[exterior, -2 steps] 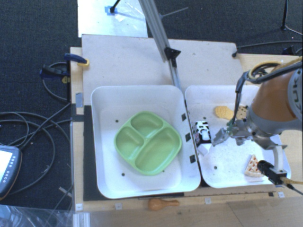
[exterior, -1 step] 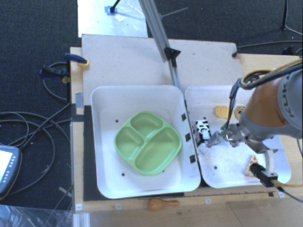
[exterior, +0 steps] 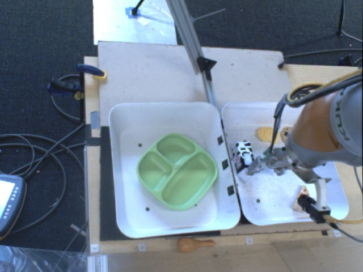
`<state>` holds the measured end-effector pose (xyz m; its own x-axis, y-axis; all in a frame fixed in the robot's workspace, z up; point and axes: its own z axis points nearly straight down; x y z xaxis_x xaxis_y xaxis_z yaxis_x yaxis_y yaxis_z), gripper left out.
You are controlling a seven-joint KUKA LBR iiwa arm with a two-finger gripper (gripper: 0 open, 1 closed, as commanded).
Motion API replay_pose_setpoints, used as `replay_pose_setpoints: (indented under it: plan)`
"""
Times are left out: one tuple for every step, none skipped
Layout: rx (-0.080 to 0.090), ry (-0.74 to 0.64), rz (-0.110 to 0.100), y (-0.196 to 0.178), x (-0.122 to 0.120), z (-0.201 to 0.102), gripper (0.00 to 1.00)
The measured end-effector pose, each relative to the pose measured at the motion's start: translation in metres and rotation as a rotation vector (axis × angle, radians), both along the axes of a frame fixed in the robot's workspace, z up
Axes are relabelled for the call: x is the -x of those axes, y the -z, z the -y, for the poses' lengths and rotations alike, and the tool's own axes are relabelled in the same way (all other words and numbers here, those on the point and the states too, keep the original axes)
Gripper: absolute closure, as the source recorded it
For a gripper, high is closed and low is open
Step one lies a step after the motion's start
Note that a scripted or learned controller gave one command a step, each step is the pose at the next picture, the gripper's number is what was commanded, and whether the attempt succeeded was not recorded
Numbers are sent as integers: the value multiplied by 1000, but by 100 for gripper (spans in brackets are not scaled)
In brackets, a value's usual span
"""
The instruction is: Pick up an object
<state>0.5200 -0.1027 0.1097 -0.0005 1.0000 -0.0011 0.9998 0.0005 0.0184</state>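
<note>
My gripper (exterior: 253,167) hangs low over the left part of the right bin (exterior: 266,217). A small black-and-white toy cow (exterior: 244,152) lies just up and left of the gripper tip, close to it or touching; which of the two I cannot tell. A tan flat piece (exterior: 265,134) lies farther back, with a second tan piece (exterior: 286,132) partly hidden by the arm. A small orange-and-white object (exterior: 302,199) lies at the bin's front right, under the arm's cabling.
The left bin (exterior: 122,208) holds a green divided plate (exterior: 177,170). A grey pole (exterior: 190,35) slants down to the wall between the bins. A wooden piece (exterior: 195,243) lies on the bench in front of the bins.
</note>
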Motion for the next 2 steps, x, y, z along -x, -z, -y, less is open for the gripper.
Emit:
replay_pose_setpoints:
  plan:
    - [0,0,3,-10,-1,0,100]
    - [-1,-6,-13,-56,2,-6,100]
